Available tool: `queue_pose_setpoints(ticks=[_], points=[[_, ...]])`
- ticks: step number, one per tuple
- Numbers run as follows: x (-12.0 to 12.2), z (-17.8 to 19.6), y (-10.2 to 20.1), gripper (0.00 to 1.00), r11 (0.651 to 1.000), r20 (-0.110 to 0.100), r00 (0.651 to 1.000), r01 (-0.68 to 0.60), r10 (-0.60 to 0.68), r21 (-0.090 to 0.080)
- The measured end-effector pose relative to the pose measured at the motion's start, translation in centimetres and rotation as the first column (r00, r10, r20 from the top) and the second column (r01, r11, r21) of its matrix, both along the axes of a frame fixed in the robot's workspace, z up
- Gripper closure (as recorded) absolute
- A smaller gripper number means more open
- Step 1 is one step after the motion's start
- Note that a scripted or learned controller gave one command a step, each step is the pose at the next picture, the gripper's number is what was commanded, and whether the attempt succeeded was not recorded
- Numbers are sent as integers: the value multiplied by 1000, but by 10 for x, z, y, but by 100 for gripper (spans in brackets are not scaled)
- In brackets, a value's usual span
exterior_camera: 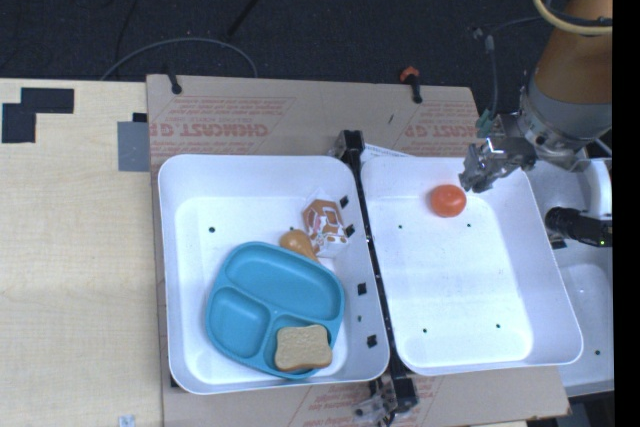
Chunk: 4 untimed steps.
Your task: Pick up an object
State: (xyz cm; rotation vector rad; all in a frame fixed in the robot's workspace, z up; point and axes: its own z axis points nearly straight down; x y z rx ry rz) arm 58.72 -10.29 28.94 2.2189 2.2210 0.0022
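The tabletop (70, 245) of pale wood is carrying a printed cardboard sheet (300, 120). Two white bins are sitting side by side on that sheet: the left bin (185, 215) and the right bin (520, 315), edges touching.

Grey arm (570, 95), orange band, yellow cable loop, metal tool (478, 173)
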Motion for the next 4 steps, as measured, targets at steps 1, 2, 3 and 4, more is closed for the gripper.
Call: queue_pose_setpoints(ticks=[1,2,3,4], points=[[-9,-16,40,100,1000,-7,1000,-1,1,1],[-12,-24,84,100,1000,-7,1000,-2,2,2],[-21,-26,137,100,1000,-7,1000,-4,4,2],[-27,-42,189,100,1000,-8,1000,-3,3,1]])
